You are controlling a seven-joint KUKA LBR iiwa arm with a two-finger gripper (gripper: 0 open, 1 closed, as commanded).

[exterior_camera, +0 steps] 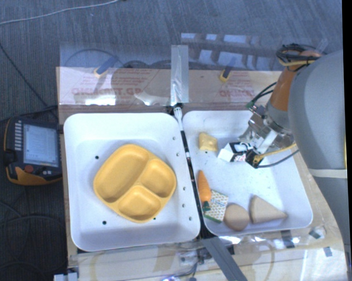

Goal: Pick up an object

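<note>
My gripper [244,151] hangs low over the upper middle of the right bin [292,179], with the arm reaching in from the right. A pale yellow block [208,142] lies just to its left, near the bin's upper left corner. An orange carrot [204,185] rests along the left wall. At the front lie a patterned flat packet [216,202], a tan egg-shaped piece [236,217] and a tan wedge [265,209]. Nothing shows in the gripper's grasp.
The left bin [79,169] holds a yellow divided plate [135,181]. A ridge [188,165] separates the two bins. A handheld control pendant [31,149] lies on the floor to the left of the bench. Bare bin floor lies between the gripper and the front objects.
</note>
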